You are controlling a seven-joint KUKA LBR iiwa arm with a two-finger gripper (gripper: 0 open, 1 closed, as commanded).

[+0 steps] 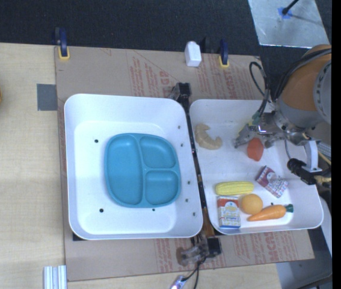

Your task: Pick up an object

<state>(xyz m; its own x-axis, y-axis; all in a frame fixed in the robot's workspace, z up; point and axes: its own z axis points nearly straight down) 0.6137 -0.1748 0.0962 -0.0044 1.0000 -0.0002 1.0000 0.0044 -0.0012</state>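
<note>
My gripper [255, 137] hangs over the upper part of the right bin [223, 114], reaching in from the right. Its fingers stand open and spread. A small red object [254, 150] lies in the bin just below the fingertips, and I cannot tell whether they touch it. Nothing is lifted. Lower in the same bin lie a yellow corn cob [234, 188], an orange ball-shaped fruit [251, 204], a carrot [268, 212], a red and white packet [272, 182] and a small carton [229, 214]. A beige piece [207, 138] lies at the bin's upper left.
The left bin [80, 161] holds a blue divided plate [143, 169]. A narrow ridge where the two bins meet runs between them. The arm's grey and orange body [305, 89] looms over the right bin's far right corner.
</note>
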